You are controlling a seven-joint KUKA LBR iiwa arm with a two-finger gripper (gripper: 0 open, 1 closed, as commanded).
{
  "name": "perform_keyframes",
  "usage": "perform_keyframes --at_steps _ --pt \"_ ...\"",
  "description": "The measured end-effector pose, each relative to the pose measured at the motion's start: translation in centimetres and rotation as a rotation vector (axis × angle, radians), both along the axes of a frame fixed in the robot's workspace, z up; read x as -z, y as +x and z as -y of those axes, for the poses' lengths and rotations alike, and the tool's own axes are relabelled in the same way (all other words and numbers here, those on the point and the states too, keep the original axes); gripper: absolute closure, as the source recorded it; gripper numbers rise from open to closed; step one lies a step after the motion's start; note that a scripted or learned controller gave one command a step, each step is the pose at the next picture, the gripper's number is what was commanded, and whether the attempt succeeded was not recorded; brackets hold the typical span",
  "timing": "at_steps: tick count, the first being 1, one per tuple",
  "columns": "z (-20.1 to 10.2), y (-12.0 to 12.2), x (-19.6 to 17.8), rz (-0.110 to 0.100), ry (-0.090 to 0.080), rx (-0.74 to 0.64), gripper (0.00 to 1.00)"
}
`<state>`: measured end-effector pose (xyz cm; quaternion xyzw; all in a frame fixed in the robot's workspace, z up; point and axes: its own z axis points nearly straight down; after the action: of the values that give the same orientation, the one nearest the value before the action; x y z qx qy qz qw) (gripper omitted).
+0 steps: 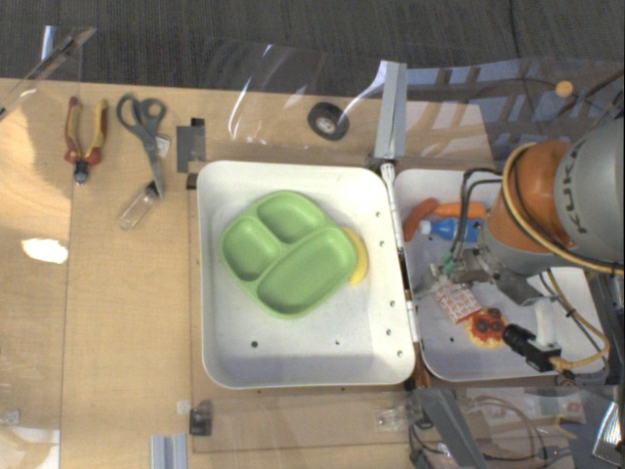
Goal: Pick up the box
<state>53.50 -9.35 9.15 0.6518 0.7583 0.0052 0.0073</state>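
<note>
Crowding box (457, 304), orange item (485, 327), blue bottle (455, 230)

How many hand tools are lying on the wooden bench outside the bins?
2. The red-handled pliers lie at the bench's far left; the grey-handled scissors lie just right of them. Others may be hidden under the arm.

A pale wooden surface (107, 311) fills the foreground, bright light glaring along its left side. Beyond its far edge lies dark grey carpeted floor (293, 8). A clear plastic sheet (283, 76) curls up at the back.
</note>
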Motion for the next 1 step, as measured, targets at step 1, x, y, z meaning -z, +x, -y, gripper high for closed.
perform_keyframes --at_steps 1 --pt "0.08 0.38 -1.18 0.011 -0.004 -0.002 1.0"
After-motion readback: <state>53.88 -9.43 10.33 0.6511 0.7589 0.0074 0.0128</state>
